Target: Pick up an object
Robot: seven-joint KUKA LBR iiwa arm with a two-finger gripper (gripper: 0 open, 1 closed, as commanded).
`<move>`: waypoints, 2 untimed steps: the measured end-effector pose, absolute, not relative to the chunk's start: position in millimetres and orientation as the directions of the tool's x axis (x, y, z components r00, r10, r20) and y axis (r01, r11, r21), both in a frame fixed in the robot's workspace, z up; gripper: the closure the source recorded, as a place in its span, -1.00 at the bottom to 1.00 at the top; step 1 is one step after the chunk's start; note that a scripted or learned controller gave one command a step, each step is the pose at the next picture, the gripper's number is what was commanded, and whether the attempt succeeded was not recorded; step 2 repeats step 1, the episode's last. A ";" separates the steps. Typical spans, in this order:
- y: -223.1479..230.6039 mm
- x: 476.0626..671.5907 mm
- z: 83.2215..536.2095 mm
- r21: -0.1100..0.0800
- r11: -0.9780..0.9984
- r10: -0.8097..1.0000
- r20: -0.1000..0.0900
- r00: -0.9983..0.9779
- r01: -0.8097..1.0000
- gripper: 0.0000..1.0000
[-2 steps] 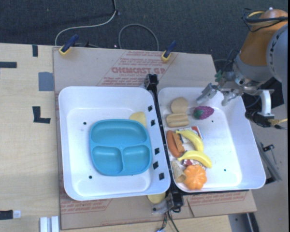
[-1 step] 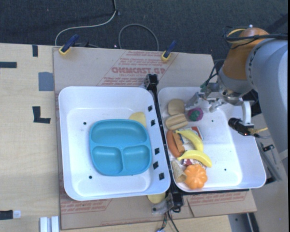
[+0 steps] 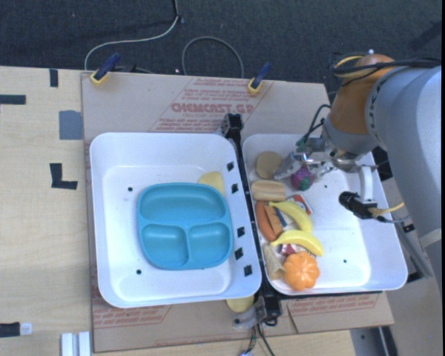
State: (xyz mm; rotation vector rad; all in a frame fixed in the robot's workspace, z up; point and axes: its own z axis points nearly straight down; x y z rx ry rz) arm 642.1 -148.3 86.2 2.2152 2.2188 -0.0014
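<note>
The grey arm [image 3: 400,102] reaches into the right bin [image 3: 356,262]. The left bin [image 3: 111,169] holds a blue divided plate [image 3: 184,225]. Bananas [image 3: 297,228] and an orange [image 3: 301,271] lie along the right bin's left side. The gripper [image 3: 305,170] sits over what seems a purple item [image 3: 302,176]; its finger state I cannot tell.

Red print is running across the cardboard sheet [image 3: 200,106] at the bins' twelve o'clock side; it is seeming to read "CHEMCAST GP", though blurred. Smaller red lines around it are staying too small to read.
</note>
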 end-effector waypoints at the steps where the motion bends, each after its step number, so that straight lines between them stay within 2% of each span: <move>1: -149.2 642.7 97.3 0.005 0.002 1.000 -0.006 -0.002 1.000 1.00; 2: -149.2 642.7 97.3 0.005 0.002 1.000 -0.006 -0.002 1.000 1.00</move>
